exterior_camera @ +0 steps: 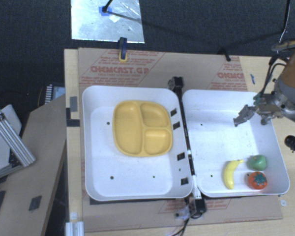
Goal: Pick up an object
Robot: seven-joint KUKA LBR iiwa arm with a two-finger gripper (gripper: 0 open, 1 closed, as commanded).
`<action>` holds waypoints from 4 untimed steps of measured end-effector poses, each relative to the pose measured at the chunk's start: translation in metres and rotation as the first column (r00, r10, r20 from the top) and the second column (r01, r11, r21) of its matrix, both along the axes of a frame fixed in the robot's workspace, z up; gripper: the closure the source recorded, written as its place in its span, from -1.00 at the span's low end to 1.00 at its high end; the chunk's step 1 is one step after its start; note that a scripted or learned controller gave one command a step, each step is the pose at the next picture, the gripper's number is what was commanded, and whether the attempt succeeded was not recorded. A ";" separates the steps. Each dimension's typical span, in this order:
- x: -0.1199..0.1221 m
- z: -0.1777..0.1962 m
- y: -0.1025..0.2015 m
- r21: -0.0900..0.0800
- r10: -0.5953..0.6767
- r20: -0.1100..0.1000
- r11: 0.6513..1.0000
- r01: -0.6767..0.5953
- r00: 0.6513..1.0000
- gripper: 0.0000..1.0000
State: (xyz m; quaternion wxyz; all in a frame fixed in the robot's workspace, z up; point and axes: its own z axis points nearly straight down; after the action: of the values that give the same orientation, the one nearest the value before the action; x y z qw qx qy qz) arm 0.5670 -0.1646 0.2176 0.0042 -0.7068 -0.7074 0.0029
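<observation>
In the right bin [214,136], near its front right corner, lie a yellow banana [229,173], a green fruit [257,162] and an orange-red fruit with a green top [257,180], close together. My gripper [252,118] hangs over the far right part of this bin, well behind the fruit. It is open, its fingers are spread, and nothing is between them. The grey arm with its orange band comes in from the right edge.
A yellow divided plate [141,128] lies in the middle of the left bin [91,146]. A black divider with clips [183,132] runs between the bins. A black cable stand reaches over the bench's far right.
</observation>
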 end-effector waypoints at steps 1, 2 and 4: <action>0.003 0.006 0.000 -0.002 0.003 0.011 1.000 -0.003 1.000 -1.00; -0.006 -0.043 -0.005 -0.001 0.000 0.007 1.000 0.000 1.000 -1.00; 0.004 -0.135 -0.004 -0.001 -0.001 0.008 1.000 0.001 1.000 -1.00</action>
State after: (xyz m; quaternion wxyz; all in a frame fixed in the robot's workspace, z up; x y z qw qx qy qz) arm 0.5709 -0.1683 0.0825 0.0008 -0.7071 -0.7071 0.0004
